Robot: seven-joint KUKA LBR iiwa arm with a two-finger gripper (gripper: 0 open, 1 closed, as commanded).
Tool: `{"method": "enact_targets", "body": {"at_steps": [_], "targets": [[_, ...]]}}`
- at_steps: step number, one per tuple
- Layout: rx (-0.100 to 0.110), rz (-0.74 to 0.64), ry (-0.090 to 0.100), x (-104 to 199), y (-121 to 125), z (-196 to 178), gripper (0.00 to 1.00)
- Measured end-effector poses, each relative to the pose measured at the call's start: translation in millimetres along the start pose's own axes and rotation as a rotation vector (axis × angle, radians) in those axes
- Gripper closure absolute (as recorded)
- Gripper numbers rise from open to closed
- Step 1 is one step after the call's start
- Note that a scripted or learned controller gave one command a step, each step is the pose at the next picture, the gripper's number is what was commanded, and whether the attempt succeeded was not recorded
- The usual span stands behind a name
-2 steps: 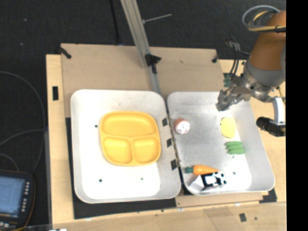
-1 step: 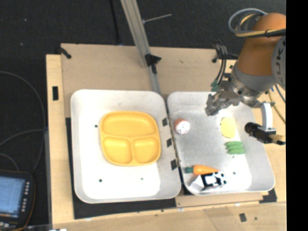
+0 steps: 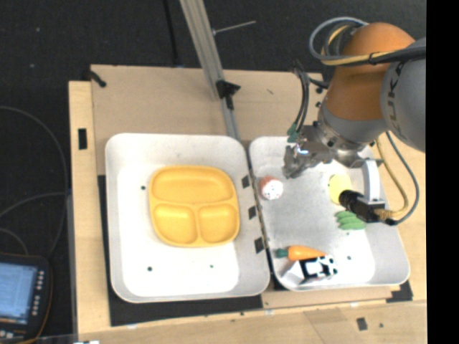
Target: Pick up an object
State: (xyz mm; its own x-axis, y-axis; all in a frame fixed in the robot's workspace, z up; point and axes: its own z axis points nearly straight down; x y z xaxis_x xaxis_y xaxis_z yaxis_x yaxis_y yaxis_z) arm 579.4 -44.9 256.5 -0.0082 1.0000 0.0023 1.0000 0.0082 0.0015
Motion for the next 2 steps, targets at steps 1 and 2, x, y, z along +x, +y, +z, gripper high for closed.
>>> {"method": "enact_targets", "body": {"at_steps": [1,2], "targets": [[0.002,0.003,-0.002,41.1,-15.8,11.0,1.00],[0.001,0.000,0.000,88.1,-38.0,3.1,1.00]]}}
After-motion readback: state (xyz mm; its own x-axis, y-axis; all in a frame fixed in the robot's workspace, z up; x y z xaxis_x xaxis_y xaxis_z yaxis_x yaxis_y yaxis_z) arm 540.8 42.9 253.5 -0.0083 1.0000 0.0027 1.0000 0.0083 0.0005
